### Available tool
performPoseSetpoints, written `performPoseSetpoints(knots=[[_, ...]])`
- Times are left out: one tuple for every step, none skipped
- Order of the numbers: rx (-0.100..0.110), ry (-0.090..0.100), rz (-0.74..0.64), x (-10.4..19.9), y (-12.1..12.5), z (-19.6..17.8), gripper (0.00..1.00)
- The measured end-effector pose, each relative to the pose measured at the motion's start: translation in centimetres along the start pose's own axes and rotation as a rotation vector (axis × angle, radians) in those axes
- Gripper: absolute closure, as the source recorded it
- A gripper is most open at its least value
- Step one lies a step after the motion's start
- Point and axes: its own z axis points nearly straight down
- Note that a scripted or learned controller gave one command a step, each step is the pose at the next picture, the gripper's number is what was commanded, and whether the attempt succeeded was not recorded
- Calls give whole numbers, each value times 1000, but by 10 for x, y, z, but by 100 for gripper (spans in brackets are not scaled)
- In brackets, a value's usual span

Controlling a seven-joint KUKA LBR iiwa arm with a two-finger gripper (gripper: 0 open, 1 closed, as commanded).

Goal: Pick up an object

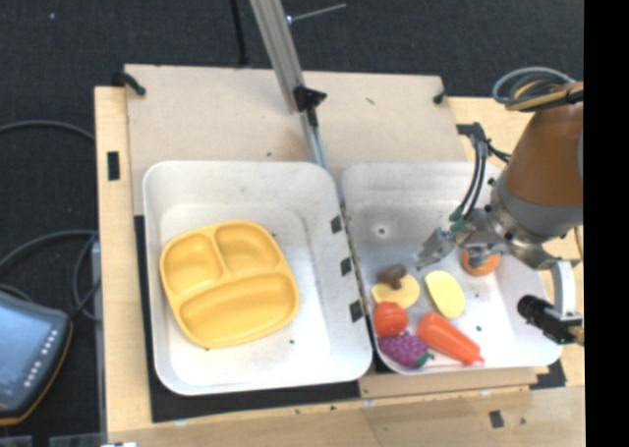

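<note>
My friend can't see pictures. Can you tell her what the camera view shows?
A grey and orange robot arm reaches from the right over the right white bin, its gripper above toy food: a tomato, carrot, purple grapes and yellow pieces. The left white bin holds a yellow divided plate.

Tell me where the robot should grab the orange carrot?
Probably around the middle of the carrot, coming straight down from above. It lies flat and slanted in the right bin, long and narrow, so the fingers could close across its thin width. The purple grapes crowd its lower-left end and the red tomato sits nearby, so the middle or right end looks freer.
</note>
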Motion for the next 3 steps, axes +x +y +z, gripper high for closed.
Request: performPoseSetpoints(knots=[[-6,-5,-2,-53,-29,-112,0],[2,-4,-4,-52,-29,-107,0],[4,-3,-9,-61,152,56,0]])
